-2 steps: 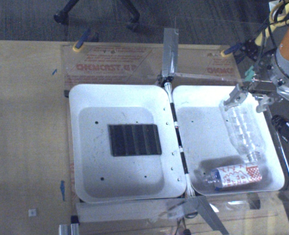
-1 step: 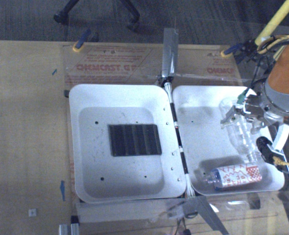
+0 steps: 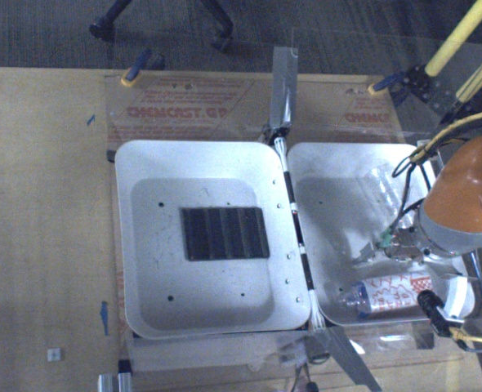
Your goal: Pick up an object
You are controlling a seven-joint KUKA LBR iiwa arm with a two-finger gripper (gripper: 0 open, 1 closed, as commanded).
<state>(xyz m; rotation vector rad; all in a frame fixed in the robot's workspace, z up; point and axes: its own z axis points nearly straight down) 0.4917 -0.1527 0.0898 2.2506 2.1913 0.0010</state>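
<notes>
A dark ribbed rectangular pad (image 3: 225, 233) lies flat in the middle of the left bin (image 3: 143, 178). In the right bin (image 3: 323, 170), a clear plastic bottle with a red-and-white label (image 3: 390, 294) lies on its side along the near wall. A crumpled clear plastic item (image 3: 381, 182) rests toward the far right of that bin. My gripper (image 3: 370, 251) hangs low over the right bin floor, just above and left of the bottle and apart from it. The orange-banded wrist (image 3: 466, 194) hides part of the bin's right side.
A metal divider strip (image 3: 283, 88) runs between the two bins. Cables (image 3: 412, 166) loop by the wrist. Clamps (image 3: 135, 68) hold a sheet at the bench's back edge. A tripod base (image 3: 167, 6) stands on the floor beyond.
</notes>
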